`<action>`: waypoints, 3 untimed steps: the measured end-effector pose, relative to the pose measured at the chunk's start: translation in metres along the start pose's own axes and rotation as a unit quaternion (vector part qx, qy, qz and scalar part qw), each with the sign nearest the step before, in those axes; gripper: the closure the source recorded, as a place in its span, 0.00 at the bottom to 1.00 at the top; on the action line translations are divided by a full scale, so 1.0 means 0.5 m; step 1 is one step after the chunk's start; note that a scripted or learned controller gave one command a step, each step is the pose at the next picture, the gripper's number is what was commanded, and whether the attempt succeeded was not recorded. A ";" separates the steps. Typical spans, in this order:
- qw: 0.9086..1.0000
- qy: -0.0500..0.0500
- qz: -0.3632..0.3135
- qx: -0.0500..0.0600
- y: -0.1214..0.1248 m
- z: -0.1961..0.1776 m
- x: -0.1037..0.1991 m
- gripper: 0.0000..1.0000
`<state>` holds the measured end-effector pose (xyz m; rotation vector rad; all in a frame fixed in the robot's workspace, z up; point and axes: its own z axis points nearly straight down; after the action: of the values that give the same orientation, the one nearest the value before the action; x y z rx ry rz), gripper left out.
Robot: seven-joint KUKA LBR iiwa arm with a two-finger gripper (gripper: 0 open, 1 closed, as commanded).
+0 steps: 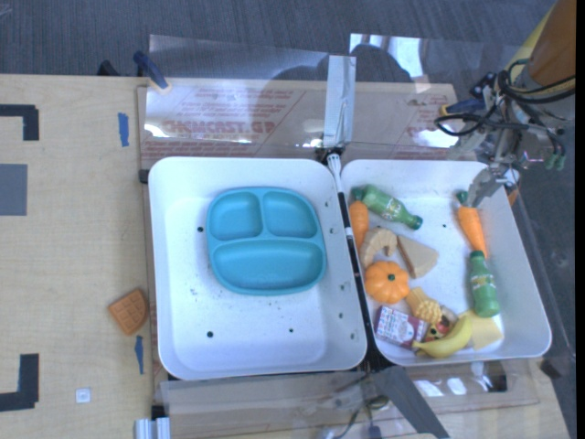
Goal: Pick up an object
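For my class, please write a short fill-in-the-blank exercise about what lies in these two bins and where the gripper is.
1. The blue divided plate lies in the ____ bin as the camera sees it.
2. The gripper hangs just above the top end of a ____.
3. At the near edge of the right bin, a yellow ____ lies next to the red packet.
4. The waffle lies on the ____, outside both bins.

Missing words: left; carrot; banana; bench

arm (556, 39): orange band at top right | wrist: grey metal, black cables looped, blue connector | hand (484, 187): slim grey metal fingers
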<state>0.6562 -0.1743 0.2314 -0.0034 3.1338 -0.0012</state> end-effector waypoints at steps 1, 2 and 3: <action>1.000 -0.003 -0.020 0.001 -0.005 0.262 -0.004 0.00; 0.998 0.000 -0.063 0.000 -0.099 0.286 0.131 0.00; 0.998 -0.008 -0.064 0.002 -0.097 0.256 0.120 1.00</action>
<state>0.5973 -0.2229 0.1030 -0.2045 3.1111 -0.0095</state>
